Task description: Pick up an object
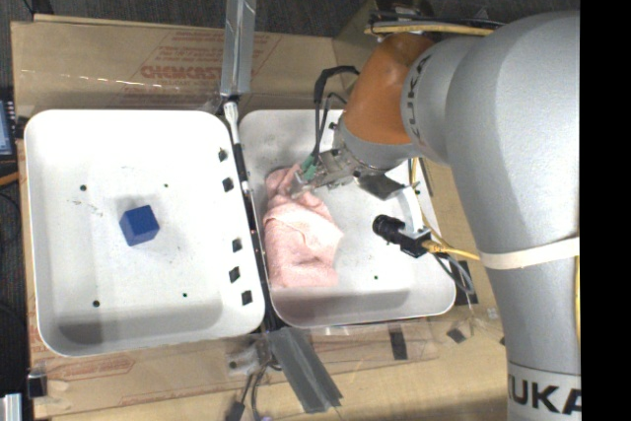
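Your grey arm (513,163) fills the right; its gripper (314,175) touches the pink cloth (299,237) in the right bin (394,296), grip unclear; a blue cube (139,224) lies in the left bin (59,163)

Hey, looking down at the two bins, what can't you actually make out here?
- Gripper: whether it grips the pink cloth; too small, the wrist covers it.
- Right bin: its far right side, behind the grey arm.
- Blue cube: hidden faces.
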